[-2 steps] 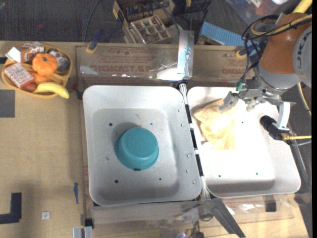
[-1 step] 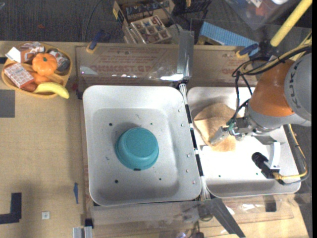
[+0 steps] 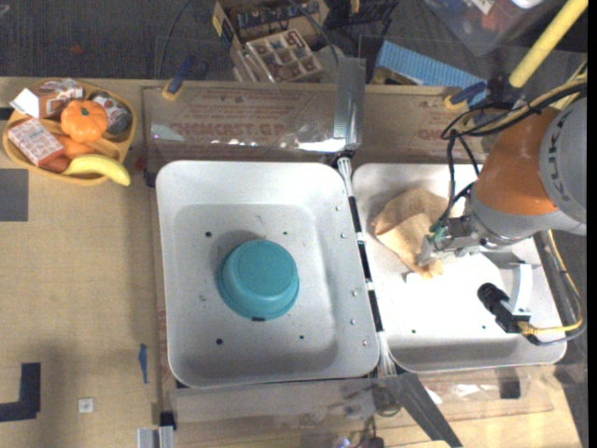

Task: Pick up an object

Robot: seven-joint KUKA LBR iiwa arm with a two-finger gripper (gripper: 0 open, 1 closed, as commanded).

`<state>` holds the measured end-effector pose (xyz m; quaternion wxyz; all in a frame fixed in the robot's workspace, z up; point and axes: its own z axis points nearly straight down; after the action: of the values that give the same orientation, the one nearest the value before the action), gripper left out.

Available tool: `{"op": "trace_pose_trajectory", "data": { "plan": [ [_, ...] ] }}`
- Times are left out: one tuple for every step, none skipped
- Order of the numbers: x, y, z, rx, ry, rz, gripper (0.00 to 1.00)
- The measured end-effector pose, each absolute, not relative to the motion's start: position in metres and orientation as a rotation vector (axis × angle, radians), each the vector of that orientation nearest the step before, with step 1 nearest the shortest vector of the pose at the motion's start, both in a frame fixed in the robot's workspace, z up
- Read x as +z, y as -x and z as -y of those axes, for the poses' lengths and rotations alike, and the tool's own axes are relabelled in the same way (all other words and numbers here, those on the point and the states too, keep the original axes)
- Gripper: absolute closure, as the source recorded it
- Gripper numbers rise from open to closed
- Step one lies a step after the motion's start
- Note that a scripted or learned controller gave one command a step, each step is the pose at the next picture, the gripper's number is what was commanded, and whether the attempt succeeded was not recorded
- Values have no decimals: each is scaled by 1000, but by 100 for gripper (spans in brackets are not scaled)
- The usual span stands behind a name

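From above, the arm's gripper (image 3: 435,250) is pressing down onto a tan crumpled cloth (image 3: 407,220) lying in the right bin (image 3: 466,329); whether it is gripping cannot be told. A teal bowl (image 3: 260,278) is sitting upside down in the left bin (image 3: 187,203).

Yellow dish (image 3: 28,149) of toy food with orange pumpkin (image 3: 84,119) and banana (image 3: 99,167) at bench corner.
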<state>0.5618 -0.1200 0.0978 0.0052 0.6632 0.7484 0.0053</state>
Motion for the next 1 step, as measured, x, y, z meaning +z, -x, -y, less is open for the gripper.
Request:
{"op": "trace_pose_trajectory", "data": {
  "plan": [
    [98, -562, 120, 16, -2077, -2343, 0]
  ]
}}
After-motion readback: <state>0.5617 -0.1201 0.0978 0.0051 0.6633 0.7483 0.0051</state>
